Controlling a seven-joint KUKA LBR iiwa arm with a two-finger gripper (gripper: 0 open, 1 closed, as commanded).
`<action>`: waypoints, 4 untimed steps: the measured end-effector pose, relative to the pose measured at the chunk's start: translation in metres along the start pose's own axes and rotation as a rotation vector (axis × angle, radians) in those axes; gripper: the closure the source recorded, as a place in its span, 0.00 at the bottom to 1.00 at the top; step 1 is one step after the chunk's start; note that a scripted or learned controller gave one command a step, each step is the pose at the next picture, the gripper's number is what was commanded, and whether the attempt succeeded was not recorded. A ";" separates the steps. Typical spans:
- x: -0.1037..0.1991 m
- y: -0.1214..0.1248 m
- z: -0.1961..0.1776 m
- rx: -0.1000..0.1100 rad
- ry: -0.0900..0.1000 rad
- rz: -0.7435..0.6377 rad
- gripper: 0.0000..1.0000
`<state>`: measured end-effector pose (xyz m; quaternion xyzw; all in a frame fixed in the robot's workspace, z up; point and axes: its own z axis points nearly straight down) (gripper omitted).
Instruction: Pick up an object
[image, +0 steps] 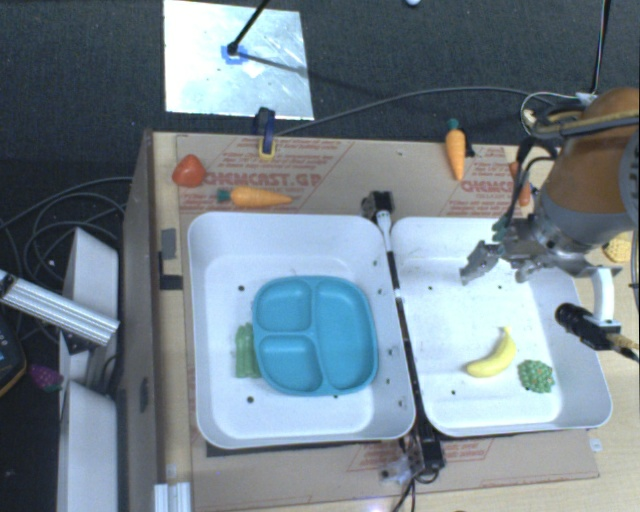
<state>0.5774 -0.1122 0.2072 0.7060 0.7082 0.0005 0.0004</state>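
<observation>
My pincer hangs released, grasping nothing, over the right bin, well apart from the banana near its front (likely light, smooth, stiff plastic), which I would pinch across its curved middle.

Grey KUKA arm with rounded, bulky casing and a broad orange band above the wrist. Dark cables loop along its upper side near the orange section. Wrist narrows to a grey metal tool with slim angular fingers. Surface smooth, no readable markings.
</observation>
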 end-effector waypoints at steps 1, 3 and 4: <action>-0.034 -0.042 0.052 0.001 -0.001 0.003 0.00; -0.056 -0.066 0.112 -0.003 -0.001 0.000 1.00; 0.048 -0.041 0.022 -0.002 0.001 -0.001 1.00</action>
